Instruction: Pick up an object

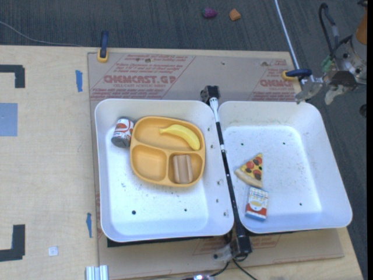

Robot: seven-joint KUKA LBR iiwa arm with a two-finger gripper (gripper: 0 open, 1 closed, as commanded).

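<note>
Overhead, the single slanted view looks down on two shallow white plastic bins set side by side on a printed cardboard sheet [175, 69] that lies over a pale wooden bench [41, 174]. Within the left bin [116, 214] sits a yellow three-compartment plastic tray [145, 159], toward the far side of that bin. A yellow toy banana [182, 135] lies in the tray's far compartment, and a brown cylindrical block [182, 169] lies in its near right compartment; the near left compartment holds nothing that can be made out. A small red-and-white crushed can [122, 132] rests on the bin floor, touching the tray's left rim. Over in the right bin [303, 174], a toy pizza slice with red toppings [251, 170] lies near the left wall, and a small orange-and-white carton [257, 203] lies just nearer than it, the two close but apart. At the far right, the two-finger gripper [315, 92] on the grey arm hangs above the far right corner of the right bin, well apart from every object; its fingers appear spread, with nothing between them. A blue-handled clamp [297, 73] grips the cardboard just beside it.
</note>
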